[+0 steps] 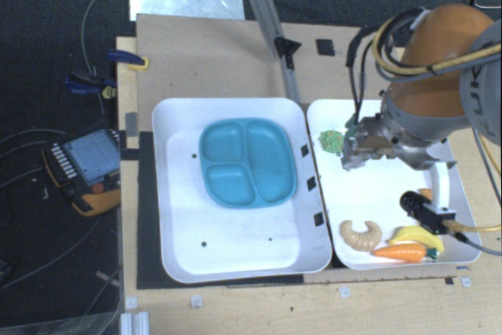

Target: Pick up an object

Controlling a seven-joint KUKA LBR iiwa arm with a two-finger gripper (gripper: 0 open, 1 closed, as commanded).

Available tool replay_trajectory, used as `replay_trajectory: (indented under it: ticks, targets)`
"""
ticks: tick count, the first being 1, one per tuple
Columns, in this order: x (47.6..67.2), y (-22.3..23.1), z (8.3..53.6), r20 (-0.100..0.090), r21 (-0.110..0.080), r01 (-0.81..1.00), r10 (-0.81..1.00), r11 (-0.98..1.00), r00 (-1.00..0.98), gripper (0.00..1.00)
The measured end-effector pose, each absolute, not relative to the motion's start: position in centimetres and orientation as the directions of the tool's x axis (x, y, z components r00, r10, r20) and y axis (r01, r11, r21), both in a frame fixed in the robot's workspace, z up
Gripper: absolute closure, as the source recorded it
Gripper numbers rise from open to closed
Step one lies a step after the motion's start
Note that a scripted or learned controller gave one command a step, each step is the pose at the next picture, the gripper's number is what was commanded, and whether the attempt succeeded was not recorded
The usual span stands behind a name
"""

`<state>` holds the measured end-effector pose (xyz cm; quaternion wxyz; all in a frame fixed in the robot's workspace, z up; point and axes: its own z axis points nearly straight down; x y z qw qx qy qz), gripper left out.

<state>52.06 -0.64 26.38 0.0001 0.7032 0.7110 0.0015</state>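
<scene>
In the right bin (345, 200) a green broccoli piece (331, 140) lies near the far left corner. My gripper (352, 155) hangs just right of it, low over the bin floor, close beside the broccoli. A tan croissant (360, 234), an orange carrot (400, 252) and a yellow banana (417, 237) lie along the bin's near edge. The arm's orange band (439, 43) covers the far right part of this bin.
The left bin (176, 247) holds a blue divided plate (248, 162). A black cable part (423, 212) of the arm hangs over the right bin's near right. A metal pole (267, 12) slants across the bench's far side.
</scene>
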Motion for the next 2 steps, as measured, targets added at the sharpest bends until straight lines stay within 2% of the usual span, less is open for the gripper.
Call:
replay_trajectory:
  ticks: [2]
  targets:
    - [51.2,9.9,24.8,0.002,0.000,1.000,1.000,0.010,-0.010,1.00]
